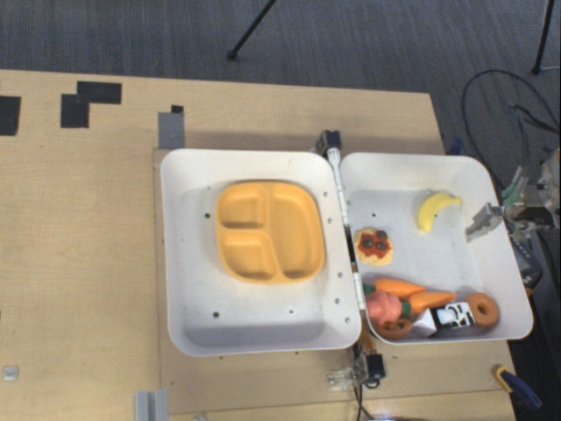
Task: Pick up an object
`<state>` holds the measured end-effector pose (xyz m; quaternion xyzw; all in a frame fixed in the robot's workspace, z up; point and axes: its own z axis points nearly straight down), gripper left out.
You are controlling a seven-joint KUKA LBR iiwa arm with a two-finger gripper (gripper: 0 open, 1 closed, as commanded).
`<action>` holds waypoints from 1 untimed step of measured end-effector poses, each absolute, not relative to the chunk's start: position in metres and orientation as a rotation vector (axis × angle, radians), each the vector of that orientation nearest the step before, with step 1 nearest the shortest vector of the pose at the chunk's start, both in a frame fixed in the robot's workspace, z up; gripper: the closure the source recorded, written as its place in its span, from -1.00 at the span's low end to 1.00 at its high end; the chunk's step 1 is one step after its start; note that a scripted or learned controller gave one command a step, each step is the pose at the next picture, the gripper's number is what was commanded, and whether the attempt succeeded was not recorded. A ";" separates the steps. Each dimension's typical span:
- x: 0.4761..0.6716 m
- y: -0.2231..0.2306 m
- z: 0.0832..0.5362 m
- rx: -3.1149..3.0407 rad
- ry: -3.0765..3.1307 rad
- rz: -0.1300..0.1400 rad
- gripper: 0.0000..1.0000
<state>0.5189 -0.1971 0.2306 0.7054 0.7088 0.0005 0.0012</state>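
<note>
Currently the hand (485, 220) sits at the 3 o'clock edge of the right bin (394, 178), just inside its rim, with nothing between its fingers; whether they stand apart or together I cannot tell at this size. No object is lifted yet. Candidates lie in that same bin: a yellow banana (436, 209) toward 1 o'clock, near the hand; a small pizza toy (374, 246) at 9 o'clock against the divider; and a crowded row along 6 o'clock with a carrot (400, 287), a pink piece (382, 306) and a brown doughnut (482, 310). An orange divided plate (267, 232) rests in the left bin (193, 235) on the worktop (79, 261).

Judging from this, the banana is the sensible target: it lies alone, well apart from the clutter. A good approach would centre the hand above its middle, fingers across the short width, and descend straight before closing.
</note>
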 end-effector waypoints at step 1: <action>0.585 -0.182 0.094 2.080 2.350 0.002 -1.00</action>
